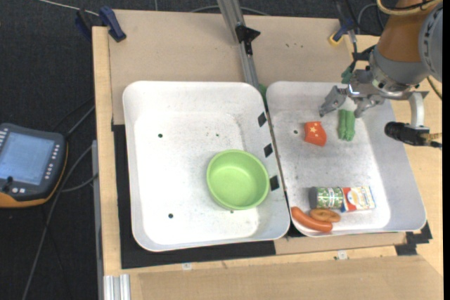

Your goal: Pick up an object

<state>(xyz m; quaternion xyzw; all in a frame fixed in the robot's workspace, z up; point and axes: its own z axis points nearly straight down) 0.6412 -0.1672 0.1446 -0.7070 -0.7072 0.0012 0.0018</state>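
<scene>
Gripper [349, 105]: over the right bin [394, 172], fingers spread wide.
Green object [346, 124]: upright just below the fingers, between their tips, not clamped.

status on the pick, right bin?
Gripper open, hovering at top of green toy in right bin. Nothing held. Red block beside it, apart. Carton and hot dog at near edge, clear of path.

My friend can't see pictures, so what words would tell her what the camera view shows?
A grey and orange robot arm's tool hangs over a green object in the right white bin, beside a red block, a small carton and a toy sausage. The left bin holds a green bowl.
</scene>
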